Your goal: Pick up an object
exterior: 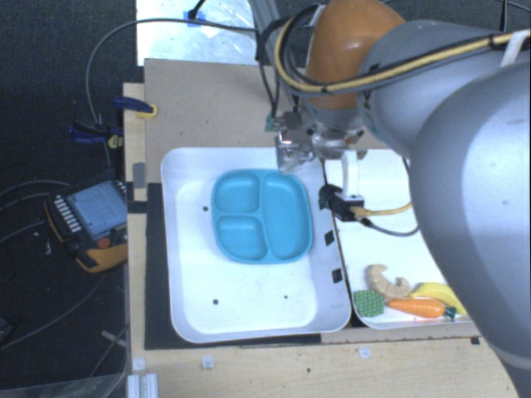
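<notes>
Blue and moulded into three compartments, the plate (262, 216) lies flat near the middle of the left bin (187, 305), which leaves its raised rim as the likeliest place to take hold. Small food pieces cluster in the near corner of the right bin (390, 168): a banana (440, 292), a carrot (415, 308), a pale shrimp-like piece (385, 281) and a green piece (370, 303). The arm (448, 114) reaches in from the right and bends down over the divide between the bins, placing the tool (292, 157) just above the plate's far edge. Whether the tool stands wide or narrow cannot be told.
</notes>
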Controlling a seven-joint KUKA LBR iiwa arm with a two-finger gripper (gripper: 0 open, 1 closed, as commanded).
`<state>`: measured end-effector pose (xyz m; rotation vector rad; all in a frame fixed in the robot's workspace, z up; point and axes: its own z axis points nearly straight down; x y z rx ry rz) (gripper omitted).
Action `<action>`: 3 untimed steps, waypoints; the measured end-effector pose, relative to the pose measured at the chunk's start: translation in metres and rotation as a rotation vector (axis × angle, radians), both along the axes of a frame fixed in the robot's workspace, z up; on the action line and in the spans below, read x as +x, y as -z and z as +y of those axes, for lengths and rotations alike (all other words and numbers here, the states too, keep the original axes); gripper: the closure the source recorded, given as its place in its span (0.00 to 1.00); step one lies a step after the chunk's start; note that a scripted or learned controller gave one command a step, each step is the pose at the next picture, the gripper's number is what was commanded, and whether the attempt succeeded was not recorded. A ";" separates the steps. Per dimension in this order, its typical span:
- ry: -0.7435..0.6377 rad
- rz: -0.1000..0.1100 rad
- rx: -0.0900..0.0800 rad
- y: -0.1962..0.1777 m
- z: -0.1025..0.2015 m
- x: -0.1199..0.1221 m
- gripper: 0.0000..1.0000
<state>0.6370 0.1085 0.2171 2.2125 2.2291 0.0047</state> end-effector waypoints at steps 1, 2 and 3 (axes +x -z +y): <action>0.002 0.001 -0.001 0.001 0.000 -0.001 1.00; 0.003 0.002 -0.002 0.002 0.000 -0.006 1.00; 0.002 0.002 -0.002 0.002 0.000 -0.006 0.00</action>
